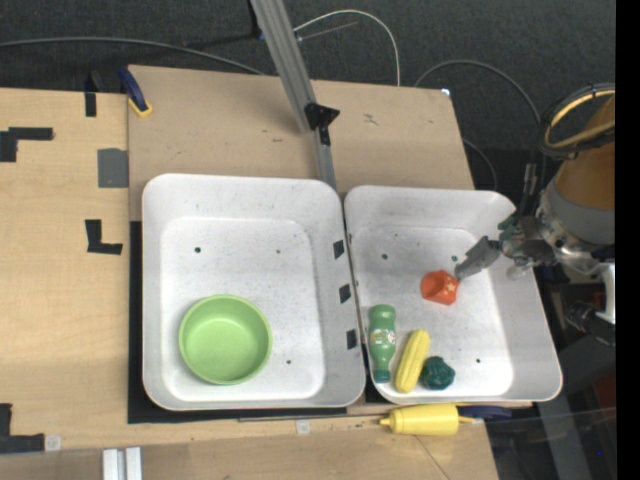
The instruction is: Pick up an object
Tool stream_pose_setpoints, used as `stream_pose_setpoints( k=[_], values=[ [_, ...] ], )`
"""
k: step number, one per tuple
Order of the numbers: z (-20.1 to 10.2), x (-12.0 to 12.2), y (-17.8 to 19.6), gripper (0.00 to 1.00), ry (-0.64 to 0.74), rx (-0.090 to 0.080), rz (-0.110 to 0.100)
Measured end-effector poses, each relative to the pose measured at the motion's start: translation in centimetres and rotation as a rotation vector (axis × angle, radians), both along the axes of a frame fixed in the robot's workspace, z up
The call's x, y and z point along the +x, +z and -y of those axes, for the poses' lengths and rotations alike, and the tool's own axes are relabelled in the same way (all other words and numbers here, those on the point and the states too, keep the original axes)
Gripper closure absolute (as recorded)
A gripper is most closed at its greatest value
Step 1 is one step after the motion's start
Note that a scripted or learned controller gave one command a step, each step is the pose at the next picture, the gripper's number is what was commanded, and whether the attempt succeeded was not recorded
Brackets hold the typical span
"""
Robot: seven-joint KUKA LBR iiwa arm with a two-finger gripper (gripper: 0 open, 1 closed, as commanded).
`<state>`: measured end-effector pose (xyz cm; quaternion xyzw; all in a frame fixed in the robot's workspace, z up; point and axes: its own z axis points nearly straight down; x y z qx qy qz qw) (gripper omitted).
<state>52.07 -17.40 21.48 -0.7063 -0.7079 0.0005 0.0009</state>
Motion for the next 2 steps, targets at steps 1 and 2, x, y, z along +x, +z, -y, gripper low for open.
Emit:
stream_pose_setpoints(
  k=[1, 2],
  values=[
    [0.0, 0.0, 0.0, 0.0, 0.0, 0.0, 0.0],
    [0.7, -0.9, -5.4, 0.0, -0.002, 0.0, -0.006]
  ],
)
